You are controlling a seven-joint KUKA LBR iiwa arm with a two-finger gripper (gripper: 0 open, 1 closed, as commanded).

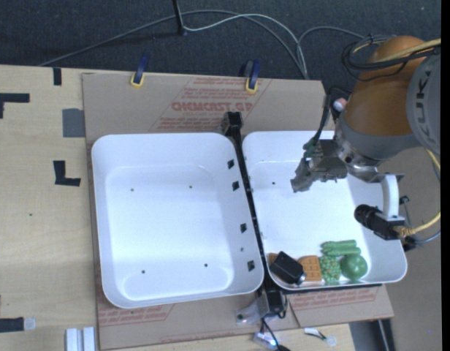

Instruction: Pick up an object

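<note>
My gripper [304,179] hangs over the upper middle of the right bin [283,148], its dark fingers pointing down and left. Nothing shows between them. Along the near edge of that bin lie several small objects: a black block [287,268], an orange waffle-like piece [309,268], a green bumpy piece [330,268], a green ribbed vegetable [340,248] and a round green ball [354,268]. They lie well below the gripper in the view and apart from it.
The left bin [108,196] sits beside the right one, parted by a black divider with clips [242,189]. Both rest on a cardboard sheet [203,101] clamped at the back. Cables trail behind the bench. A black fitting [375,220] juts from the arm.
</note>
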